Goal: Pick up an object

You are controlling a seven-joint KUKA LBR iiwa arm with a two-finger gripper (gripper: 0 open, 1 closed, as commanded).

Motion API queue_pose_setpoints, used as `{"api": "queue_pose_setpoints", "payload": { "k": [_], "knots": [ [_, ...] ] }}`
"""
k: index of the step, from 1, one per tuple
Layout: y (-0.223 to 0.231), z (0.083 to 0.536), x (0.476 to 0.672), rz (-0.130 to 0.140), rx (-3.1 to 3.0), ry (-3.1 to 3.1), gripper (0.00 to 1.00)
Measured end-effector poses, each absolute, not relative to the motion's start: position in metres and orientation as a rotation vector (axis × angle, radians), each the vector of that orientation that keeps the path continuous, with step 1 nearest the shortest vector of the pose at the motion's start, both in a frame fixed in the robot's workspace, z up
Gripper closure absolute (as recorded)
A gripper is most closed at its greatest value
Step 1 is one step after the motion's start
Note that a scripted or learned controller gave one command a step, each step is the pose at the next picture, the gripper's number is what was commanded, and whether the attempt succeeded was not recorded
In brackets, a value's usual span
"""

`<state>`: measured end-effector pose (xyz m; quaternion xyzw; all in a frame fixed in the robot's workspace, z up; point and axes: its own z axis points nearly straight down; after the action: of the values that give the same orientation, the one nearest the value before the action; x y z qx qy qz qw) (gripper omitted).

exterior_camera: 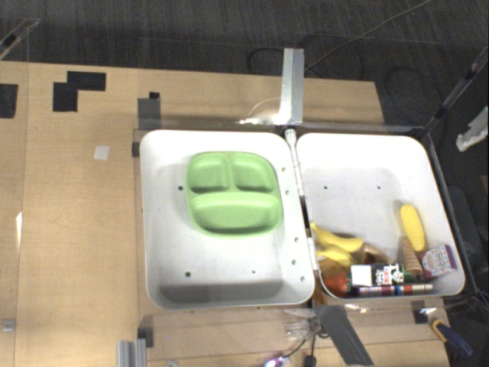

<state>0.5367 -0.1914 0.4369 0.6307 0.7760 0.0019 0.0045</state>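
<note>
The left white bin (164, 205) holds a green divided plate (233, 192) lying flat near its middle. In the right white bin (367, 167), a heap of small objects crowds the near edge. A yellow corn cob (412, 228) lies by the right wall, and a yellow banana (336, 241) lies against the left wall. A small purple and white carton (439, 260) sits in the near right corner, with a brown cone-like piece (411, 260) beside it. A white box with dark print (382, 274) and a red marker (393, 288) rest along the front wall.
A grey metal post (293, 82) rises behind the seam between the bins. Black tape patches (76, 89) mark the wooden bench at the far left. Cables trail across the dark floor beyond the bench. A white part (474, 132) juts in at the right edge.
</note>
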Motion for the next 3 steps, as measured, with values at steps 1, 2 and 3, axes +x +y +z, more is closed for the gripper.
{"api": "queue_pose_setpoints", "payload": {
  "k": [1,2,3],
  "knots": [
    [-0.149,0.319,0.52,0.004,1.722,2.621,0.0],
    [-0.201,0.213,0.539,0.003,1.656,2.664,0.0],
    [-0.205,0.097,0.576,0.005,1.444,2.78,0.0]
  ]
}}
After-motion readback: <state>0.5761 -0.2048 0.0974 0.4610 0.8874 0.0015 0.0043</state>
